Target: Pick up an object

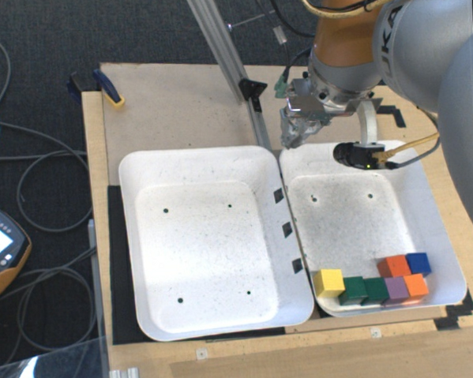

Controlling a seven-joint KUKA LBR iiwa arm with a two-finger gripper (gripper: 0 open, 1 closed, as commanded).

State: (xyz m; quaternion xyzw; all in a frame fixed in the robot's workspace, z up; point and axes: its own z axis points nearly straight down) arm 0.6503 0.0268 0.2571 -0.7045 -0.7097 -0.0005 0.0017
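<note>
Several small coloured blocks lie huddled along the near edge of the right bin (427, 206): a yellow block (330, 281), two green blocks (363, 289), a purple block (397, 288), two orange blocks (405, 276) and a blue block (418, 262). My gripper (294, 134) hangs at the far left corner of the right bin, over the rim where the two bins meet, far from the blocks. I see nothing between its fingers.
The left bin (136, 229) lies beside the right one on the wooden bench. A slanted metal rail (230, 62) runs down to the bins' far junction, right beside the gripper. A blue-and-yellow tool (108, 87) lies at the bench's far left corner.
</note>
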